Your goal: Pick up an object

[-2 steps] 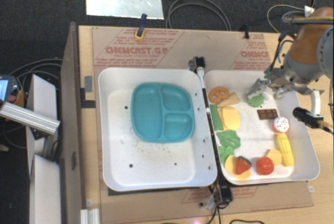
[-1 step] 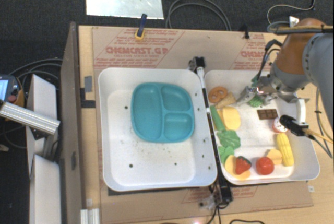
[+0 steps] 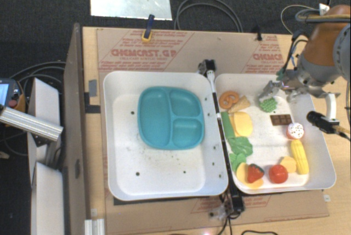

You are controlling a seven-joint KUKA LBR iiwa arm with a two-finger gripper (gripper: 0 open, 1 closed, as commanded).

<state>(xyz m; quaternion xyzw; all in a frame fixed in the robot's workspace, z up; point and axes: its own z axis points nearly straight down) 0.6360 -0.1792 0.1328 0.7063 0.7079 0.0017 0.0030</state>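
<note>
Left bin (image 3: 118,135) sits toward the counter's (image 3: 88,135) left side and carries a teal divided plate (image 3: 169,118), flat, near the bin's centre, nothing on it, likely a drop spot for later, not needed for a plain pick.

Right bin (image 3: 323,165), touching the left one along the shared middle rim, packs all the candidates: pretzel (image 3: 228,99) near the far-left corner, yellow wedge (image 3: 242,123) just below it, green leafy piece (image 3: 239,147) along the left wall, strawberry (image 3: 254,173) and tomato (image 3: 278,174) by the near edge, corn cob (image 3: 299,155) near the right side, chocolate bar (image 3: 281,119) and a small speckled ball (image 3: 295,130) mid-bin.

Arm comes in over the bin's far-right corner. Claw (image 3: 272,91) hangs low over a small green ridged piece (image 3: 268,104) near the bin's far edge; looks like the chosen target since it lies apart from its neighbours, easy approach. Metal fingertip (image 3: 269,89) looks just above or touching it. Finger spread: cannot tell, the wrist blocks the view. Green piece looks to be resting on the bin floor, so judged: pick not yet made.
</note>
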